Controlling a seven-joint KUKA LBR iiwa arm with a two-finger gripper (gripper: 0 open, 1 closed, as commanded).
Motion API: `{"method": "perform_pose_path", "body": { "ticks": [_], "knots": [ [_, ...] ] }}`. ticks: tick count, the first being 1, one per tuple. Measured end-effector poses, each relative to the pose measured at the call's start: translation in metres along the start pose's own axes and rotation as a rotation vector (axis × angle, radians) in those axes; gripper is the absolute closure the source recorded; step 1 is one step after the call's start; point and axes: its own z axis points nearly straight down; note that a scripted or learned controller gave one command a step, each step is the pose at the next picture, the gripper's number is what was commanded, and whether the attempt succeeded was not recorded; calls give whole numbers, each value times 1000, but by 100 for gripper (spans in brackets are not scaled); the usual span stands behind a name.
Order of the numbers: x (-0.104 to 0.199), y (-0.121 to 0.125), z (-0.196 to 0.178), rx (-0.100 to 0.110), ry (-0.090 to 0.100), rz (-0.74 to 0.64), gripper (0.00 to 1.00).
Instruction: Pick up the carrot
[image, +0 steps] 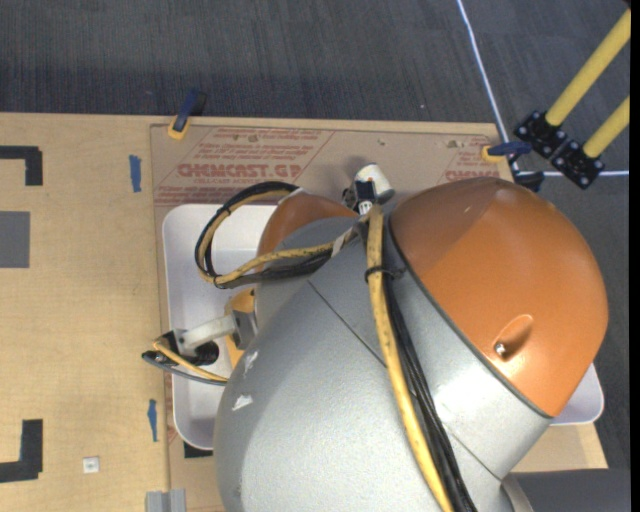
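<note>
Nearest the lens is the arm. Its broad grey link fills the lower middle, and its orange band bulges just to the right of that.

At the far left, the pale bench carries black corner marks and short strips of blue tape. Next comes a cardboard sheet printed in red, with an orange clamp at its upper left corner.

On the sheet sits the left bin, white and shallow. The arm goes down into it close to its left wall. The arm's own bulk covers the gripper there, so whether it is apart, together or clamped on anything cannot be told. Where the carrot lies cannot be told either, since the arm hides most of both bins.

At the lower right, a white corner of the right bin juts from under the orange band. At the upper right, yellow bars joined by black brackets stand over the dark floor.
</note>
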Motion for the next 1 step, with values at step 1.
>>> {"method": "perform_pose_path", "body": {
  "ticks": [1],
  "knots": [
    [117, 24, -3, 12, -41, 10, 0]
  ]
}}
